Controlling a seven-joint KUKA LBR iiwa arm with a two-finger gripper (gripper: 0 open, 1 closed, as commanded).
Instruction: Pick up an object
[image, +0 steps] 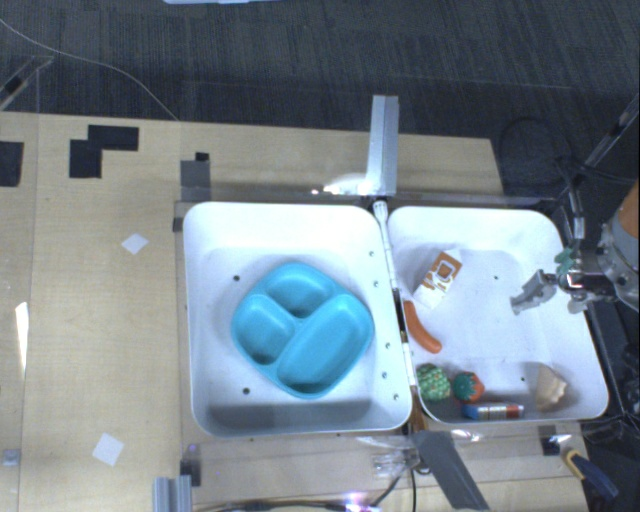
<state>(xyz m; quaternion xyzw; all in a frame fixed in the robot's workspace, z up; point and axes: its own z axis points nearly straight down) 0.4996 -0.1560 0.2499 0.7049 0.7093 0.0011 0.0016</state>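
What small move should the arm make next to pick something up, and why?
Probably swing the pincer toward the near end of the right bin and lower it. It hangs over bare bin floor by the right wall with nothing beneath it, while the tan lump lies closest, in the near right corner, clear of the other items.

A bright blue divided plate (302, 328) sits in the white left bin (205, 300). The white right bin (500, 250) holds an orange sausage (421, 328), a green knobbly ball (433, 380) and a white-and-orange carton (438, 277).
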